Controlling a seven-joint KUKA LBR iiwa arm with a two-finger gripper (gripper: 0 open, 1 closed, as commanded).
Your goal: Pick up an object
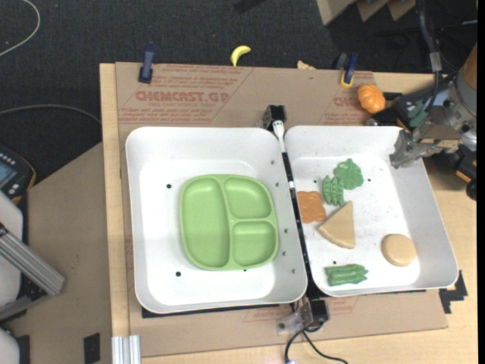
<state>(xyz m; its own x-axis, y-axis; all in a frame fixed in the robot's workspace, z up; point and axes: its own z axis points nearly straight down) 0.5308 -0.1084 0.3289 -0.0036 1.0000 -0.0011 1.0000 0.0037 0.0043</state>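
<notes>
The table (455, 226) is pale wood, covered across most of its top by a brown cardboard sheet (189, 97) printed with red lettering. Two blue clamps (146, 64) pin the sheet's far edge, one near each corner. Two shallow white bins sit side by side on the cardboard, their inner rims touching: the left bin (151, 203) and the right bin (424, 203). A small orange object (370, 98) rests on the cardboard behind the right bin, and a yellow banana-shaped piece (240, 53) lies at the sheet's far edge
</notes>
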